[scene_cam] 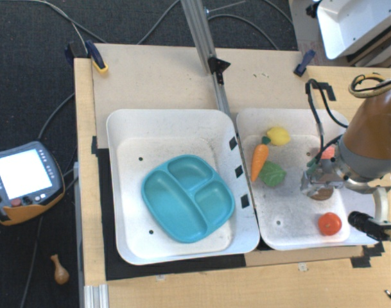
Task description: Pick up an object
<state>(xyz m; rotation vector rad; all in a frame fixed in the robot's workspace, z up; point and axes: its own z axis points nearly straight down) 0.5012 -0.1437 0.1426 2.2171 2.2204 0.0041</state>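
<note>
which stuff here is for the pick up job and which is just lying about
For the job:
- pincer, low in the right bin
- carrot
- lemon
- green vegetable
- tomato

Lying about:
- blue divided plate in the left bin
- handheld screen off the bench
- blue clamps
</note>
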